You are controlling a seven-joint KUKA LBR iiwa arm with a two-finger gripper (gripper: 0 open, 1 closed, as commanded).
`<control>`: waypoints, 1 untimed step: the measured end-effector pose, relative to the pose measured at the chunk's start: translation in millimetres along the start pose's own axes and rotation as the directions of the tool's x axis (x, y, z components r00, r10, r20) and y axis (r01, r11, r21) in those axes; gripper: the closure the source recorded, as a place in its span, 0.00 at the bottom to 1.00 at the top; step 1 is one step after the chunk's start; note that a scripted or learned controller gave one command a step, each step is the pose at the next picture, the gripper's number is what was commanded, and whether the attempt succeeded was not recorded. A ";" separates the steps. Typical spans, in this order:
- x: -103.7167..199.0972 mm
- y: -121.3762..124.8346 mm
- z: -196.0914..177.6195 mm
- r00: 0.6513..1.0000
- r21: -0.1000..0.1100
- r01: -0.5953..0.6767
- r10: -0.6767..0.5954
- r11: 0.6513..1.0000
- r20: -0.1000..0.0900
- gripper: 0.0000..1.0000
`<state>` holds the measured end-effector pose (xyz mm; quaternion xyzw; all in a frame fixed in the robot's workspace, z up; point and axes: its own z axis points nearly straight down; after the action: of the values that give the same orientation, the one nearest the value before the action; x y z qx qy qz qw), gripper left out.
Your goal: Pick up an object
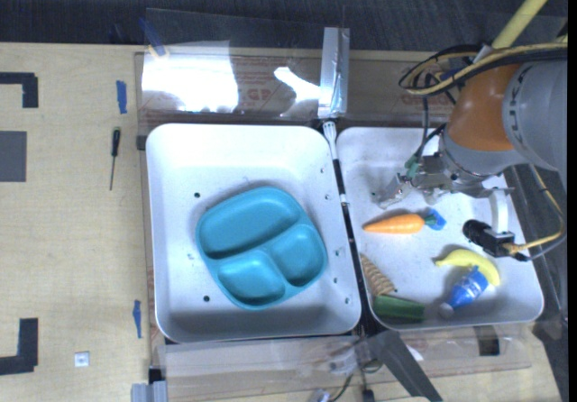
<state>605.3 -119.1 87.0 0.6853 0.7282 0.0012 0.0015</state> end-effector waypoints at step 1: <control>11.0 -50.7 -0.9 1.000 -0.001 0.016 -0.016 1.000 0.000 0.00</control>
<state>554.1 -111.2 87.7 0.6796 0.7336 0.0014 0.0016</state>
